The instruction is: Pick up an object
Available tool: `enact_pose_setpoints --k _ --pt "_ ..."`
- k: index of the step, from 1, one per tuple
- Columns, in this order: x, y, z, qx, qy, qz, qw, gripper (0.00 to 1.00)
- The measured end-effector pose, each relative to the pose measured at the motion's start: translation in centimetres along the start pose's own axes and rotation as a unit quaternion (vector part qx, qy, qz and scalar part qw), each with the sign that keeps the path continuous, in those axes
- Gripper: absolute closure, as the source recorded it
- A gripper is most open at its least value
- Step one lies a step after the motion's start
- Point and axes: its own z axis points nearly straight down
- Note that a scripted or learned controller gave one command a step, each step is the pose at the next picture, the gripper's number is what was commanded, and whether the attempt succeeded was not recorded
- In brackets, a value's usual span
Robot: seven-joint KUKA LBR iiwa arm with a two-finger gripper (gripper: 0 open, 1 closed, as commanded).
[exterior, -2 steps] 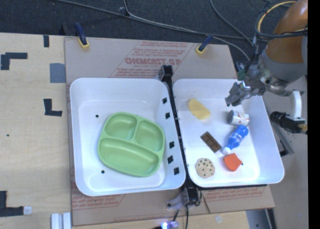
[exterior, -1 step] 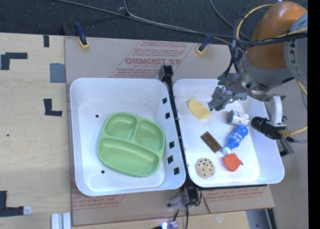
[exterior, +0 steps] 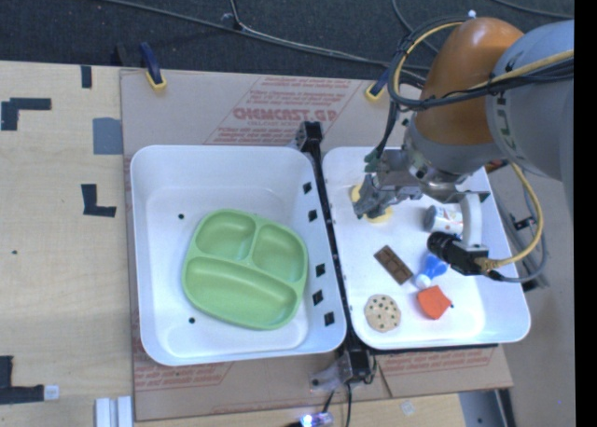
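My gripper [exterior: 376, 201] is down in the right bin [exterior: 504, 321], at its upper left part, directly over a small yellow object [exterior: 377, 215] that peeks out beneath it. Lower in the same bin lie a brown chocolate bar [exterior: 394, 265], a round cookie [exterior: 381, 312], an orange-red block [exterior: 433, 303] and a small blue piece [exterior: 433, 271]. A white bottle-like item [exterior: 449, 220] lies under the arm's wrist. Whether the yellow object is between the fingers is hidden.
The left bin [exterior: 154, 169] holds a green divided plate [exterior: 246, 268]. A black divider [exterior: 322, 229] runs between the two bins. The arm's orange band [exterior: 466, 61] and cables hang over the right bin's upper right. Cardboard [exterior: 270, 103] lies under both bins.
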Motion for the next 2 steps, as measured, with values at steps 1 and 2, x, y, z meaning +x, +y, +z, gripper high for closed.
enact_pose_setpoints --k 1,2 --pt "5.1 -0.2 1.2 0.000 0.000 0.000 1.0000 1.00" --pt "11.4 -1.2 1.4 0.000 0.000 -0.001 1.0000 1.00"
